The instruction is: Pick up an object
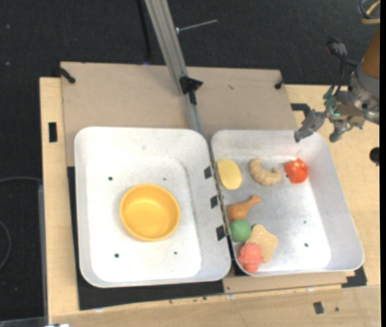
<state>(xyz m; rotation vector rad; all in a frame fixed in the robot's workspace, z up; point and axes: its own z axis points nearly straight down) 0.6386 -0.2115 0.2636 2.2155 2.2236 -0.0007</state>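
My gripper [321, 129] hangs over the far right corner of the right bin [316, 251], its two fingers spread apart and nothing between them. Just below and left of it lies a red tomato-like piece [297, 171]. A beige croissant-shaped piece [266, 174] and a pale yellow oval [229, 174] lie further left. Along the bin's left side sit an orange drumstick [242, 208], a green ball [241, 231], a tan cracker shape [265, 242] and a pink piece [250, 255].
The left bin [97, 251] holds a yellow bowl [150, 212]. A grey metal pole [169, 43] slants up from between the bins at the back. The bench edge runs past the bins on every side.
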